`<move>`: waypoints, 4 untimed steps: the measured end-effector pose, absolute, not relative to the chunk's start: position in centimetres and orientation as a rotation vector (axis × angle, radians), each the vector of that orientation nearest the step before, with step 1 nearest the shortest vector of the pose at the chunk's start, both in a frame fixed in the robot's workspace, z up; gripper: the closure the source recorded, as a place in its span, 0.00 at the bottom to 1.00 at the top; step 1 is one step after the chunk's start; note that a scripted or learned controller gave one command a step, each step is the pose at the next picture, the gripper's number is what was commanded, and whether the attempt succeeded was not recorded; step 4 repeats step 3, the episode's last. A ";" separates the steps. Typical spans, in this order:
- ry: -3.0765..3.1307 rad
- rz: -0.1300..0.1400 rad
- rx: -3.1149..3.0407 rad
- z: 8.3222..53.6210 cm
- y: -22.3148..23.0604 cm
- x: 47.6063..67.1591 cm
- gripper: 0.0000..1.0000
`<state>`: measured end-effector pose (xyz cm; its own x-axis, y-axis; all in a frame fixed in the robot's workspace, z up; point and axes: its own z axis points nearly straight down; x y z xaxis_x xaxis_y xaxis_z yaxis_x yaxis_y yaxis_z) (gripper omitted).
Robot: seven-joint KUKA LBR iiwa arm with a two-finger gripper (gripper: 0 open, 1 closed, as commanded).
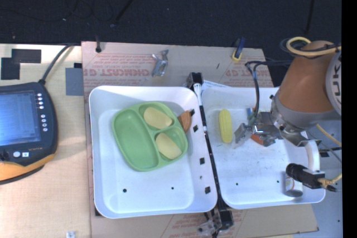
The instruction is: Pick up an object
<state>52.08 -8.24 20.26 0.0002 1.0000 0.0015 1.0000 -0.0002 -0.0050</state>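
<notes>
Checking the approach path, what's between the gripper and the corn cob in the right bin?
Nothing: in the camera view, bare white bin floor separates the gripper from the corn cob.

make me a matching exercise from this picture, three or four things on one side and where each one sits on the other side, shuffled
Things:
1. green divided plate
2. yellow corn cob
3. gripper
4. handheld screen unit

Places:
A. on the bench, left of both bins
B. in the left bin
C. lying in the right bin, near its left wall
D. low over the right bin, just right of the corn cob

Pairs: 1-B, 2-C, 3-D, 4-A
</notes>
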 end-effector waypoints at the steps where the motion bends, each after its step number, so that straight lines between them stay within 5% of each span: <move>1: -2.217 0.003 -2.221 9.6 -9.9 60.4 0.00; 2: -2.210 0.005 -2.225 10.5 -10.0 60.4 1.00; 3: -2.229 -0.006 -2.216 19.3 -3.2 58.7 1.00; 4: -2.229 -0.006 -2.216 19.3 -3.2 58.7 1.00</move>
